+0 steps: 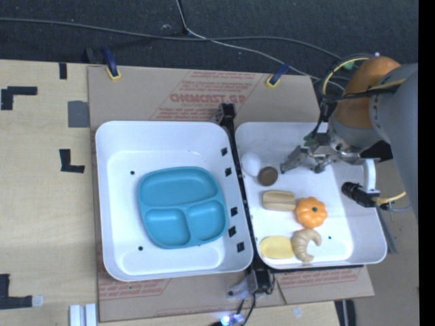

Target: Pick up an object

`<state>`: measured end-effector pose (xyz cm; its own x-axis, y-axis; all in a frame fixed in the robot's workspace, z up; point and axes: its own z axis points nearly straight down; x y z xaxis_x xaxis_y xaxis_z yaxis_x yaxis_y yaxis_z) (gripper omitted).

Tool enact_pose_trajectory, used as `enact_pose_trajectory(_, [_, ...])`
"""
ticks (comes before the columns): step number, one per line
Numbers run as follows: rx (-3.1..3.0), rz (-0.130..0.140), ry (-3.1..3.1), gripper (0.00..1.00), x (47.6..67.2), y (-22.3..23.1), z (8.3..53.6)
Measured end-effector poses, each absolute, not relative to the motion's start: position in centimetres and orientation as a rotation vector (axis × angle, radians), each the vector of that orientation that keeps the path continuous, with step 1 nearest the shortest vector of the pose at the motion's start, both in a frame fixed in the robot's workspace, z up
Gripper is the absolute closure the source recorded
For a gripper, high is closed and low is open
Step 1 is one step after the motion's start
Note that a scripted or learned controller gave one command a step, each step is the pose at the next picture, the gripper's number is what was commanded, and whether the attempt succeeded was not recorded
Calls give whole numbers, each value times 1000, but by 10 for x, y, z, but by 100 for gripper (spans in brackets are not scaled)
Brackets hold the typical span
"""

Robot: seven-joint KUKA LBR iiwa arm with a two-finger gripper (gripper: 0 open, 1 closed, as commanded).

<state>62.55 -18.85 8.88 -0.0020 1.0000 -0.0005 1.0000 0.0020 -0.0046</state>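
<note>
My two-finger gripper (307,161) hangs over the upper part of the right shallow white bin (360,253), its grey fingers spread apart and pointing toward the left, with nothing between them. The nearest item is a small brown round object (268,176), lying on the bin floor just left of and slightly below the fingertips, apart from them. Touching that brown piece on its upper left is a small white egg-shaped object (251,161), close against the divider between the bins. Below these lies a tan, oblong bread-like piece (279,200), and just beside its right end sits an orange toy pumpkin with a green stem (311,212), which stands below my gripper and well clear of it. Nearer the front wall of the same bin lie a pale yellow rounded flat piece (275,248) and a beige curved croissant-shaped toy (306,243), the two touching or nearly so; the croissant sits just under the pumpkin. The left shallow white bin (112,141) holds a light blue plastic divided plate with three compartments (181,206), lying flat near its centre, far from my gripper. My grey arm with its orange band (367,94) enters from the right, above the right bin's far corner. Both bins rest on a brown cardboard sheet (177,97) on the pale wooden bench (34,202).
</note>
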Motion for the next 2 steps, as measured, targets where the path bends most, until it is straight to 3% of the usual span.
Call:
enact_pose_trajectory(1, [-2217,3,-2225,100,626,-188,102])
enact_pose_trajectory(2, [-2223,-2,-2225,100,634,-195,158])
